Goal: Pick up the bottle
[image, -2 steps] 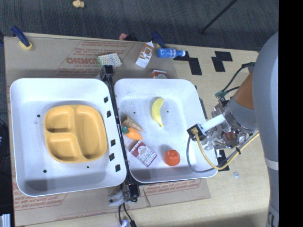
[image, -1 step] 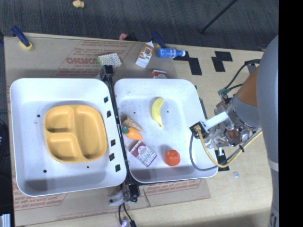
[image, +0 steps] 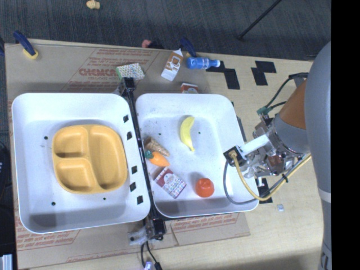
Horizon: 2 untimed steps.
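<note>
The bottle [image: 201, 63] is small and blue with a paler cap end, and it lies on its side on the counter [image: 292, 229], outside both bins, just past the far rim of the right bin [image: 225, 101] and beside a small carton [image: 172, 66]. The gripper [image: 269, 163] hangs over the right bin's outer edge, well apart from the bottle; whether it is released or clenched cannot be told from this angle, and nothing is seen held in it. Inside the right bin lie a banana [image: 187, 133], a carrot [image: 158, 160], a red and white packet [image: 170, 183] and an orange cup [image: 205, 187]. The left bin [image: 28, 111] holds a yellow divided tray [image: 90, 157].
</note>
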Available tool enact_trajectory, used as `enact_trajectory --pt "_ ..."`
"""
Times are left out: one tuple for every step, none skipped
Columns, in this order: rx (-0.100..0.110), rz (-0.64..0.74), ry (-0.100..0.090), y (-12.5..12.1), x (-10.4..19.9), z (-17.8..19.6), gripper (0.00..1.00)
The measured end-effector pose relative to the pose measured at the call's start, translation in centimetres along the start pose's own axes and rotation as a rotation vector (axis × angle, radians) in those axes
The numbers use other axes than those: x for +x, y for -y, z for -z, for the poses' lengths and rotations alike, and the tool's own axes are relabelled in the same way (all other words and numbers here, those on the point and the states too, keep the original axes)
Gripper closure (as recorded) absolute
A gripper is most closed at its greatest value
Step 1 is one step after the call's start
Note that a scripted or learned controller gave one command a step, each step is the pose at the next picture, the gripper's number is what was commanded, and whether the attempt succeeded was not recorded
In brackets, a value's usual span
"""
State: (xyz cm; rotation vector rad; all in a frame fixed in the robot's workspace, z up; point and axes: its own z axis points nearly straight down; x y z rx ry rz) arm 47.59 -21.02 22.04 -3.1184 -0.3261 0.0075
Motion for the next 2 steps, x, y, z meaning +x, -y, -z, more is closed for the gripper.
enact_trajectory --pt "0.001 0.000 0.000 0.01 0.00 -0.12 1.00" --pt "0.001 0.000 0.001 0.01 -0.01 -0.52 1.00"
